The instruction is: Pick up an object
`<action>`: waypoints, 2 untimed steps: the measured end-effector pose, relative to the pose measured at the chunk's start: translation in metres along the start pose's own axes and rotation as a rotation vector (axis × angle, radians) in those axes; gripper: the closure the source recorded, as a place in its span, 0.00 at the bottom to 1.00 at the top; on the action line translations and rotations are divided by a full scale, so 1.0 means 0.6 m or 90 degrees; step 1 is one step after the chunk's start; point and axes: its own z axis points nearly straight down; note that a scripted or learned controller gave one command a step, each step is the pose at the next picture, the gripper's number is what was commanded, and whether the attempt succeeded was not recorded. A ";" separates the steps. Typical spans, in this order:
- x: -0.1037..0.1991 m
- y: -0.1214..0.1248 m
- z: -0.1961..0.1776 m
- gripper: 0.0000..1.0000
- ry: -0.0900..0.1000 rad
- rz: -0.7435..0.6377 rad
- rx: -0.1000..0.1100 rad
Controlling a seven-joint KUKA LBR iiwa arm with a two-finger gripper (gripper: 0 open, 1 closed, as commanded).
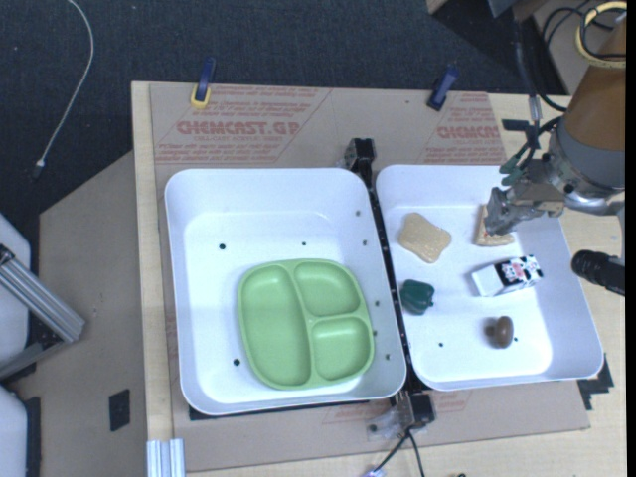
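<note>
My gripper (pixel 504 214) hangs over the far right part of the right bin (pixel 566 351), reaching in from the right. Directly under its tip lies a small tan piece (pixel 486 233), partly hidden by it; I cannot tell whether the two touch. A tan biscuit-shaped object (pixel 424 238) lies to its left. A white and black item (pixel 507 274) rests just in front of the gripper. A dark green object (pixel 416 295) sits by the bin's left wall, and a small brown object (pixel 500 331) lies toward the front.
The left bin (pixel 194 266) holds a green divided plate (pixel 303 321). A black divider clamp (pixel 360 153) sits between the bins at the back. Blue clips (pixel 441 87) pin the cardboard base at its far edge.
</note>
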 end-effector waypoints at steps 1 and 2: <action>0.069 0.033 0.013 1.00 -0.001 -0.002 -0.001; 0.161 0.042 0.028 1.00 0.001 -0.003 0.002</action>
